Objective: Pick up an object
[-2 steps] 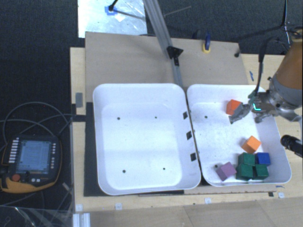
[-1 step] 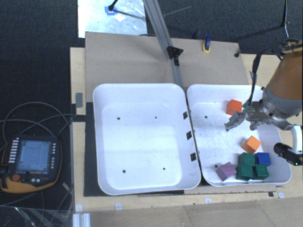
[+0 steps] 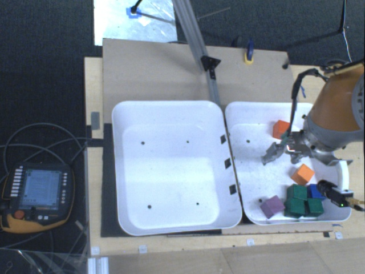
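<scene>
The gripper (image 3: 275,153) hangs over the middle of the right bin (image 3: 251,116), its jaws slightly parted and holding nothing. The objects lie from three to five o'clock of it: an orange block (image 3: 280,129) near the arm, a second orange block (image 3: 303,173), a purple block (image 3: 272,206), and green blocks (image 3: 299,200) touching a blue block (image 3: 315,191). The purple block, standing apart from the rest, looks the safest pick; the arm should centre over it, then descend straight before closing.

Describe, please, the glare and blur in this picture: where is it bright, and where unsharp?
Camera view: strong glare on the shiny sheet at top; the white bins look evenly lit and soft; the pincer and the blocks are slightly blurred.
</scene>
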You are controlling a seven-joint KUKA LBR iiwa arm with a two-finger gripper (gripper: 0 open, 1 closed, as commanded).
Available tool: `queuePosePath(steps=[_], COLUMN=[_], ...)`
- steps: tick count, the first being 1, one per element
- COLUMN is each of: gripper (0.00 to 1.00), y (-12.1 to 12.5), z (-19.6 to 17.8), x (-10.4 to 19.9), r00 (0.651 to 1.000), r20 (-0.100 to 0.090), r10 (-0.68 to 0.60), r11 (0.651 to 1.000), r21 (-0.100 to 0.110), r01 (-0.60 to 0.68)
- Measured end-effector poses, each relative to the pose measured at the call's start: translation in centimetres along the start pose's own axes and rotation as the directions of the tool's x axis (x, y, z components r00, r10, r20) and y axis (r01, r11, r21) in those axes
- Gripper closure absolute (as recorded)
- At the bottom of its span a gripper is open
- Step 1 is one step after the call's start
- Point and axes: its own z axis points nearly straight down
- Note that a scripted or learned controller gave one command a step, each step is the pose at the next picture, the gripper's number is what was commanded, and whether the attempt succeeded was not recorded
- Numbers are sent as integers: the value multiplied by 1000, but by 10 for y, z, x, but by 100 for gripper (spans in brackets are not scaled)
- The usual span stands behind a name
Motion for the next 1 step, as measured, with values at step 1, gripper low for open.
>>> queuePosePath(steps=[1], gripper=[0], y=[8], z=[47], x=[5], r00=[1000], r20=[0], r10=[-1], r11=[1000], r21=[0], r01=[1])
